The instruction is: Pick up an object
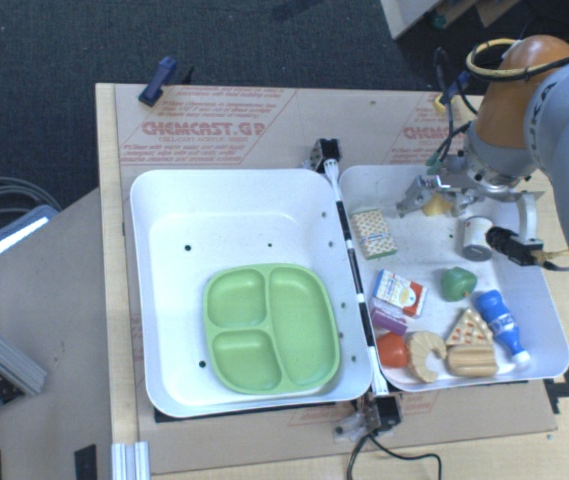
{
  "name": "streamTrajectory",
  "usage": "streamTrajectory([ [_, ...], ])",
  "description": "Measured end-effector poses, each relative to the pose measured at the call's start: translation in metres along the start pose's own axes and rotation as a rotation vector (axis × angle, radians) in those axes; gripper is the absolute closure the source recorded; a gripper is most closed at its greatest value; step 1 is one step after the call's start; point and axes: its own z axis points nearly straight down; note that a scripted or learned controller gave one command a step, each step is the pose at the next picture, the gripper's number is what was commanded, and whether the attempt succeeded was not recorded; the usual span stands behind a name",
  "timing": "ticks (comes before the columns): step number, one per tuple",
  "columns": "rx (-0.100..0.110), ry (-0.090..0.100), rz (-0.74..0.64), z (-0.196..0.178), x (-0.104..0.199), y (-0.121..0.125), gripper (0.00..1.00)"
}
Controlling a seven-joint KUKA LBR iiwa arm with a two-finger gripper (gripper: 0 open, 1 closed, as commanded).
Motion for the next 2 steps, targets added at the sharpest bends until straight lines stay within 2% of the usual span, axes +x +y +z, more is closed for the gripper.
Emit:
streamTrajectory([
  [1,-0.004,-0.003,0.001,-0.016,-0.032,0.000,0.00],
  [2,0.000,-0.001,0.002,0.000,-0.018,-0.073,0.00],
])
